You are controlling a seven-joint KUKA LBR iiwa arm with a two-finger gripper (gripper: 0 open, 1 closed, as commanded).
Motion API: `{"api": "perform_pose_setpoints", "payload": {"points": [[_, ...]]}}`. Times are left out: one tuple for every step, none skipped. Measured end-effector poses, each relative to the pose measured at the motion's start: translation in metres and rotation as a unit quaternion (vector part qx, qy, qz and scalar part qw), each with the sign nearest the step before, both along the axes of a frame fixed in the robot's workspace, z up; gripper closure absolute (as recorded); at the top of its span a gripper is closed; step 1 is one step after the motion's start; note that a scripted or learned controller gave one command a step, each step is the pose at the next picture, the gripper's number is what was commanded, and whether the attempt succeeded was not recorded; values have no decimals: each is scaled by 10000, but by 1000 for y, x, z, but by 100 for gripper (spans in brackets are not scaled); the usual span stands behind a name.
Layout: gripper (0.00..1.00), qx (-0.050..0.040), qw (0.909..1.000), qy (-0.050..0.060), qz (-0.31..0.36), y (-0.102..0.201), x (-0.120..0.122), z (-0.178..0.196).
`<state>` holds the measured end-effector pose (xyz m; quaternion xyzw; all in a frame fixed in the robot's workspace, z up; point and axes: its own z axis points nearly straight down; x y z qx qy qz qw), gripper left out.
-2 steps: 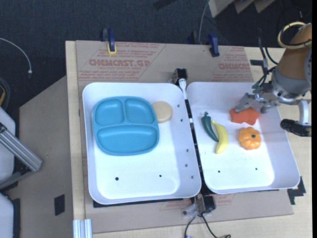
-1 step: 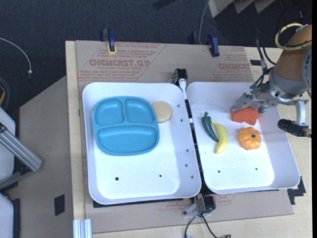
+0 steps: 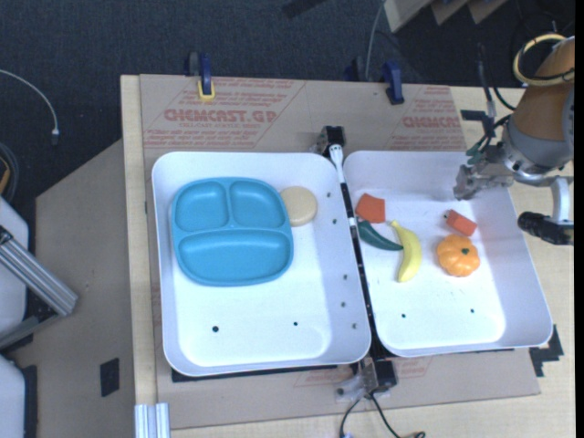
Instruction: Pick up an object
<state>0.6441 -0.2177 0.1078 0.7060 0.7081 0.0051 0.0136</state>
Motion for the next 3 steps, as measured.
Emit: {"api": "perform_pose_setpoints", "payload": {"points": [[100, 44, 9999, 96, -9, -3, 4, 45], [100, 42, 10000, 90, -8, -4, 8, 89], [100, 43, 9999, 94, -10, -4, 9, 124]]}}
